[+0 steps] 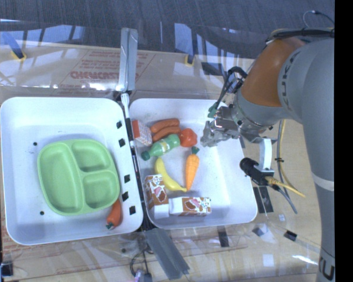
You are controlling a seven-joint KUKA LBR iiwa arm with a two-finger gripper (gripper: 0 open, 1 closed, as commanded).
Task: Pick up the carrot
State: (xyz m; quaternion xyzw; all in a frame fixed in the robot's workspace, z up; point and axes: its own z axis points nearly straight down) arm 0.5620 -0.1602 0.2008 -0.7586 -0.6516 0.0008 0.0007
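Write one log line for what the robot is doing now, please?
phase: reaching | gripper: above right bin, near carrot | carrot: lying in bin, not held

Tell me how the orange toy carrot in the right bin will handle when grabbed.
The orange toy carrot looks like smooth moulded plastic, so probably stiff, light and a bit slippery. Its tapered, rounded body may roll or squirt sideways if pinched off-centre. It lies close beside the yellow toy banana, so nudging could shift both.

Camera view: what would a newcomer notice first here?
First, the grey arm with its orange band, reaching from the right over the right bin. Next, the green divided plate in the left bin. Then the toy food heaped in the right bin, with an orange carrot beside a banana.
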